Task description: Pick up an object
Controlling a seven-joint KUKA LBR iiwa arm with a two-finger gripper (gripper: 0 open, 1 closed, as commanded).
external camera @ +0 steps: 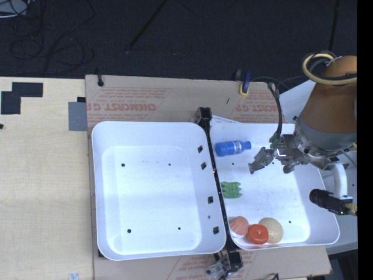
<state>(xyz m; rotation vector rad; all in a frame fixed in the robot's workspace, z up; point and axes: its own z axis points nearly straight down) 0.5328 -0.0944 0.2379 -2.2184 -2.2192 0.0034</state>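
Nearest the camera, at the right bin's (326,235) front edge, a red ball (257,234), a beige ball (271,228) and a pink piece (238,224) are sitting bunched and touching, well below the fingers. A green toy (231,189) is lying below-left of the fingers, apart from the rest. The gripper (271,159) is hanging over the bin's middle; the fingers (259,162) are looking spread, nothing between them. A blue bottle (232,148) is lying on its side just left of the fingers, slightly farther back. The left bin (102,185) is sitting well left.

Judgement: approach step. Bottle is the closest target; shifting left, centring over its body, closing across the narrow width should be working best, since it may roll.
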